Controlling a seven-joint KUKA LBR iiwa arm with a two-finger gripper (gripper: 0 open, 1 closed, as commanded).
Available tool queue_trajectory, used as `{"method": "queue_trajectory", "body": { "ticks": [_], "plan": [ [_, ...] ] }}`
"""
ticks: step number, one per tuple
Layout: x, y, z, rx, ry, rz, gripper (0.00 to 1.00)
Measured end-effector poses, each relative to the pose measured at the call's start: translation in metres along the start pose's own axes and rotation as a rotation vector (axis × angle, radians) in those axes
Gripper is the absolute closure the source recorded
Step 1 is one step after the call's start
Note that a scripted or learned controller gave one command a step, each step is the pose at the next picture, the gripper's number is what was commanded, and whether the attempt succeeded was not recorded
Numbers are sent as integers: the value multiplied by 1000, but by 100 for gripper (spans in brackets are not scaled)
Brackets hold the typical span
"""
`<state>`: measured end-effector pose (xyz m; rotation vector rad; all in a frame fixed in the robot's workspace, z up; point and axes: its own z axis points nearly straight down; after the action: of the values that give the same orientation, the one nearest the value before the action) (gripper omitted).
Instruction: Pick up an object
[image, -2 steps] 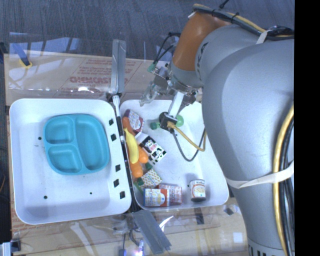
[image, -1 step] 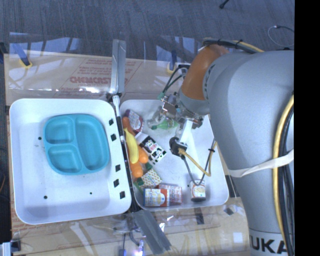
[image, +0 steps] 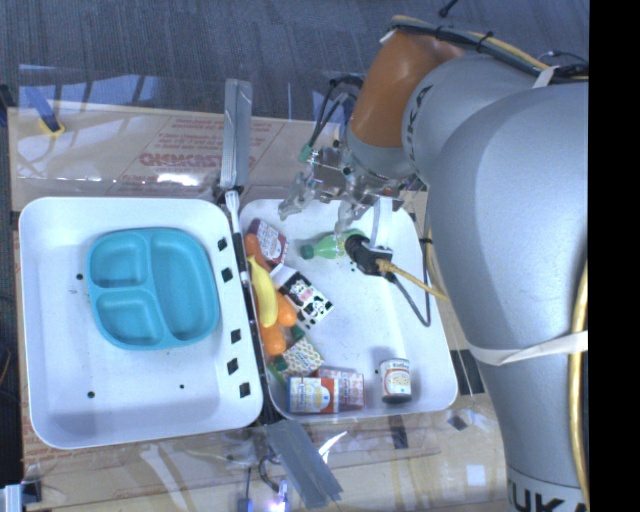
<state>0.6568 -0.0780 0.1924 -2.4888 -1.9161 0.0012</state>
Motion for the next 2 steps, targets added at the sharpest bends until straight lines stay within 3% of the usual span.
{"method": "queue_trajectory", "body": {
  "ticks": [1,2],
  "plan": [
    [-62,-76,75,-5,2,-21,0],
    [-47,-94,85,-38,2,118,0]
  ]
}}
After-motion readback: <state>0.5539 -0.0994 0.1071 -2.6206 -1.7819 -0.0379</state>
